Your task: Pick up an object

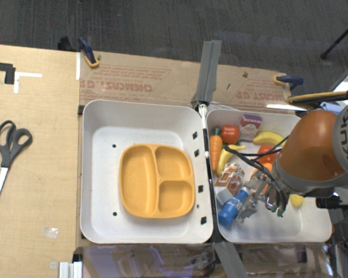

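A pair of grey-handled steel scissors (pixel 6 153) lies on the light wooden tabletop (pixel 32 214), well left of the bins. A flattened brown cardboard sheet (pixel 142 83) lies behind them, held by blue clamps (pixel 88 51). A grey bar (pixel 208 72) stands between the bins' far corners.

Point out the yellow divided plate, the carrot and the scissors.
yellow divided plate (pixel 157 180): camera view, on the ridge where its compartments meet.
carrot (pixel 214 152): camera view, middle of its orange body.
scissors (pixel 8 154): camera view, near the pivot, below the black handles.
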{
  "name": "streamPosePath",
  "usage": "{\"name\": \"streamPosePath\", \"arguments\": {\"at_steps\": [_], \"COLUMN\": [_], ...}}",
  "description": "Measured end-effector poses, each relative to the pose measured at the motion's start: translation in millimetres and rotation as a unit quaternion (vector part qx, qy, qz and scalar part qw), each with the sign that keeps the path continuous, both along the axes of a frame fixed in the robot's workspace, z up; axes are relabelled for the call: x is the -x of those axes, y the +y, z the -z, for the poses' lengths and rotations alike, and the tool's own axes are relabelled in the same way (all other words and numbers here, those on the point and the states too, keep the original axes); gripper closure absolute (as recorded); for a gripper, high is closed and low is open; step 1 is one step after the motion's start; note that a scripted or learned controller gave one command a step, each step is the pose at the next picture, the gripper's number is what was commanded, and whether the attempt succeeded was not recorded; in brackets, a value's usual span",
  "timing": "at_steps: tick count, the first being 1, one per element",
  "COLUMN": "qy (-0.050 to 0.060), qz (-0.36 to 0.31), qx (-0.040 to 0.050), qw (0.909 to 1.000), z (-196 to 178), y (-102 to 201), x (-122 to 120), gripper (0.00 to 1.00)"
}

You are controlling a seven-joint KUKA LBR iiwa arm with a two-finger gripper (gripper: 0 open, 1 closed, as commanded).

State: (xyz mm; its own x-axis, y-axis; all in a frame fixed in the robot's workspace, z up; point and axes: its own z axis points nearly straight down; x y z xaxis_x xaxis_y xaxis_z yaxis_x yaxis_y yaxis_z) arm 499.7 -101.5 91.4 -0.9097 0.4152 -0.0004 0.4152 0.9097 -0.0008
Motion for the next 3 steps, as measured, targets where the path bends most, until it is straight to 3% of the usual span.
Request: {"name": "streamPosePath", "arguments": {"at_steps": [1, 2, 3], "qy": [-0.002, -0.001, -0.002], "qz": [0.023, 0.184, 0.187], "qx": [0.0027, 0.0008, 0.006], "qw": [0.9997, 0.9829, 0.9823], "z": [-1, 0, -10], "y": [5, -1, -9], "x": [-15, -36, -36], "gripper": [0.0, 0.0, 1.0]}}
